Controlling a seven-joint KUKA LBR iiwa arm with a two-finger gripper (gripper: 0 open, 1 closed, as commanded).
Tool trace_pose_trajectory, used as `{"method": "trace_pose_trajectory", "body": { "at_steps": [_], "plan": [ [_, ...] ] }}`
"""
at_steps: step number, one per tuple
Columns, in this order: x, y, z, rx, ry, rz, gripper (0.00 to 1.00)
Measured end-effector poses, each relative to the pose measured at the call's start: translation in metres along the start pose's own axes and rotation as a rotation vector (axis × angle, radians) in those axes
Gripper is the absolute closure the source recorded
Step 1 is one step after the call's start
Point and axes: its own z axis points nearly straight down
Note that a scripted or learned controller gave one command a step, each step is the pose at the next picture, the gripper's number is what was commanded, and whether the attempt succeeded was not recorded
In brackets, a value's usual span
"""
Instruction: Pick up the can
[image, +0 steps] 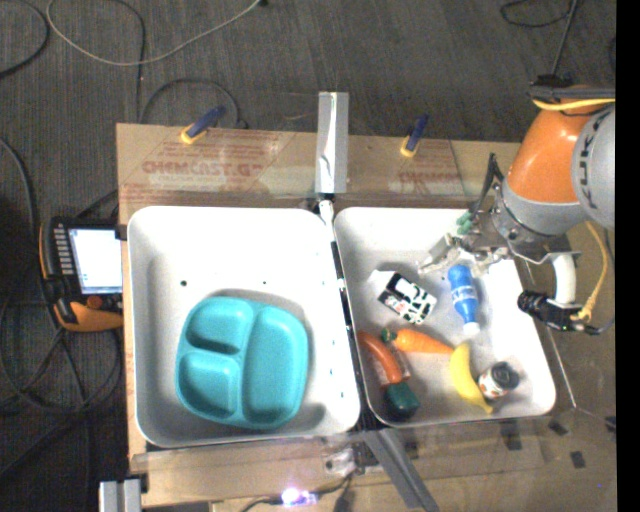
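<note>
Hovering over the far half of the right-hand shallow white bin (380, 240), the metal two-finger end effector (468, 250) of the grey arm with the orange band (550, 170) sits right above the cap end of a blue-and-white plastic bottle (463, 296). Its tip is a tangle of bright metal at this slant, so I cannot tell how far open it is or whether it has a grip on anything. The target, a small pale metal can with a dark round top (499, 379), is at the other end of that bin, in the near right corner. It is touching or just beside a yellow banana (462, 378) on its left. From the end effector, the can lies toward the near edge of the bench and slightly to the right, well apart, with the bottle lying in between. An orange carrot (425, 342) lies off to the left of that line. The can looks to be standing on end, its long axis roughly vertical and its top facing up at the camera. By my reading, a straight drop from above, clear of the banana, would suit it.
</note>
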Motion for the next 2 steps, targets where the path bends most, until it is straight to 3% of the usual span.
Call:
{"method": "trace_pose_trajectory", "body": {
  "at_steps": [1,2],
  "plan": [
    [-0.01,0.037,-0.008,-0.002,-0.001,0.153,0.0],
    [-0.033,0.031,0.049,0.0,-0.002,0.257,0.0]
  ]
}}
